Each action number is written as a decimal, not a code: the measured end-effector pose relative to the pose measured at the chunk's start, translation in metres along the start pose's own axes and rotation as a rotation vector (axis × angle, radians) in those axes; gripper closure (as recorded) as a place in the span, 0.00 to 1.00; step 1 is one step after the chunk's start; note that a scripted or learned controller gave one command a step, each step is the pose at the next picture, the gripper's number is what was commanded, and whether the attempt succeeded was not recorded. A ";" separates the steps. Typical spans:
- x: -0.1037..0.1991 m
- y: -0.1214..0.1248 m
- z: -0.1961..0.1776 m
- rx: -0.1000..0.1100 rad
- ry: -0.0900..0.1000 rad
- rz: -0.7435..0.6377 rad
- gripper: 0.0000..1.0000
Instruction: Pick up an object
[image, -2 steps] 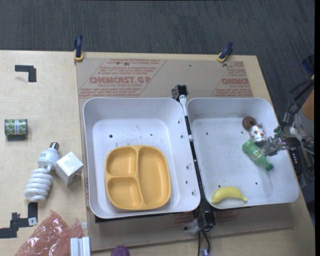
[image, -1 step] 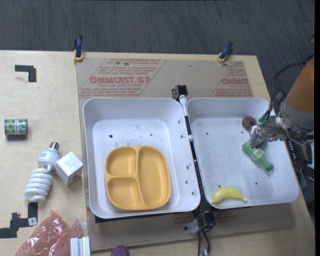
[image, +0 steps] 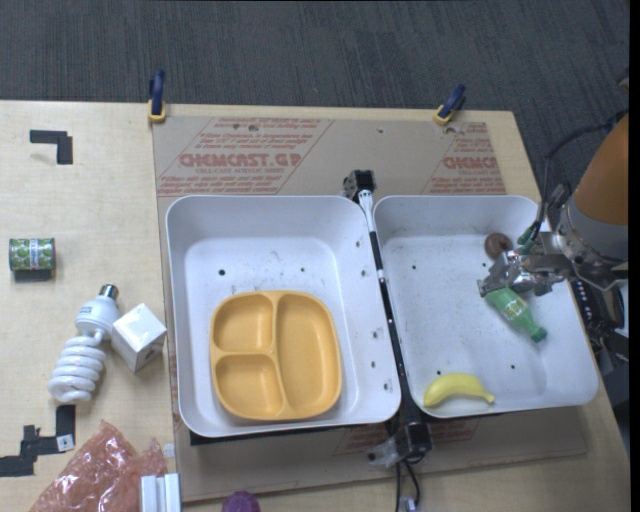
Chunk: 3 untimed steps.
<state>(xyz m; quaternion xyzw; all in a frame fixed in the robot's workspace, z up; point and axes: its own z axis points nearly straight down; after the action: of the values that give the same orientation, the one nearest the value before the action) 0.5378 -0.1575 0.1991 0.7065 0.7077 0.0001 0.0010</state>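
The surface (image: 90, 200) carries two shallow white bins side by side, with loose clutter out to the left of them: a spiral light bulb (image: 82, 352), a small white cube (image: 139, 336), a green can (image: 31, 255) and a crumpled pink bag (image: 95, 468). The left bin (image: 190, 250) holds a yellow divided plate (image: 275, 353), lying flat towards its near side. The right bin (image: 440, 260) holds the likely targets: a banana (image: 458, 390) near the front wall, a green bottle (image: 518, 313) lying on its side towards the right wall, and a small brown round object (image: 497, 243) farther back.

The arm enters from the right, and the gripper (image: 512, 274) sits low over the bin, right at the upper end of the green bottle. At this angle the metal parts blur together, so I cannot tell whether it is spread or closed, nor whether the bottle is actually between them.

The risk here looks plain. The bottle is round and lies tilted across the bin, so a grasp at its end rather than its middle could let it roll or pivot free as the arm lifts. A slightly off descent could also just nudge it towards the right wall.
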 end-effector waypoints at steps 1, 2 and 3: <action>0.016 0.006 0.107 0.002 0.002 0.001 0.00; 0.015 0.007 0.096 0.000 0.001 0.001 1.00; -0.063 0.047 0.074 0.001 0.000 0.000 1.00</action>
<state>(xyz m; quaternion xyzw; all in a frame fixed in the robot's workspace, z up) 0.5852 -0.2206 0.1257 0.7066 0.7076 -0.0003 0.0008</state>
